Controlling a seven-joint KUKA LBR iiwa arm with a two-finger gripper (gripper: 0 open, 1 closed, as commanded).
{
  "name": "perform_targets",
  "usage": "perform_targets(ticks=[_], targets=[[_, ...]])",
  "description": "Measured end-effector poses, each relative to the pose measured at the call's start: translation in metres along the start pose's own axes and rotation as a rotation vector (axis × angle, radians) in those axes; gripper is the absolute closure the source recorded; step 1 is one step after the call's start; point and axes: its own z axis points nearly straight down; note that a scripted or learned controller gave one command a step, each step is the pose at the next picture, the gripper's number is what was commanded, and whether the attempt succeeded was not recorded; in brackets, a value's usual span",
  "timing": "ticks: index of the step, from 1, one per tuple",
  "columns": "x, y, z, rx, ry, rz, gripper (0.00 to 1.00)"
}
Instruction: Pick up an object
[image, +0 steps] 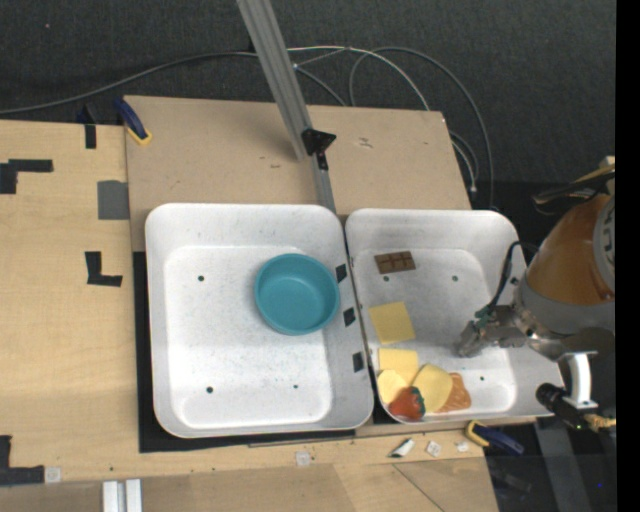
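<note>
I am at the approach step of a pick, with nothing in my grasp that I can see. My end effector (478, 338) hangs low over the right bin (470, 225), near its right wall, above bare white floor. From this angle it is a small grey blur under my wrist, so I cannot tell how it is set, wide or narrow.

The things I could take lie to my left and toward the front of the same bin. A yellow square block (392, 322) sits flat near the bin's middle, apart from the rest. Below it, in the front corner, a pile is packed together: a yellow piece (397, 364), a yellow wedge (434, 384), a red item (407, 402) and an orange piece (458, 394), touching or overlapping one another. A small brown block (394, 263) lies alone near the back. In the left bin (180, 300) stands a teal bowl (295, 292), well apart from me.

Next I judge I must shift left over one target, square up above it and descend. The lone yellow square looks the cleanest choice, though it lies flat and may be hard to pinch; the pile risks a jumbled, slipping grip.
</note>
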Motion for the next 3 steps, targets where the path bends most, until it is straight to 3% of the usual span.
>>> perform_targets(ticks=[2,3], targets=[[0.003,0.012,-0.103,-0.005,-0.002,0.0,1.0],[0.049,0.028,-0.101,0.0,0.002,-0.005,1.0]])
